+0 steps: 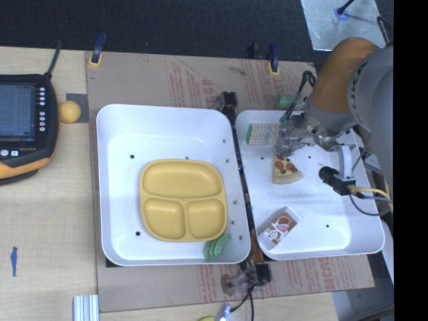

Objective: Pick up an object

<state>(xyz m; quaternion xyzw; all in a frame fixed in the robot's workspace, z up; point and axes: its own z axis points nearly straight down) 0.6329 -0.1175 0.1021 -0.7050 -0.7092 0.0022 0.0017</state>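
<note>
In the right bin (338, 236) lie a toy pizza slice (286, 171), a small red and white packet (279, 228) near the front, and a pale dotted block with a green edge (261, 134) at the back left. My gripper (289, 146) hangs at the back of this bin, just above the pizza slice's far end and right beside the dotted block. The wrist hides its tips, and I see nothing held in it. The left bin (114, 179) holds a yellow divided plate (182, 199) and a green toy (217, 246) at its front right corner.
The grey arm with its orange band (344, 72) covers the right bin's back right corner, with a black cable (341, 182) trailing over the bin. A small green object (286, 101) lies behind the bin. A control pendant (23, 126) and a yellow ball (69, 111) sit at far left.
</note>
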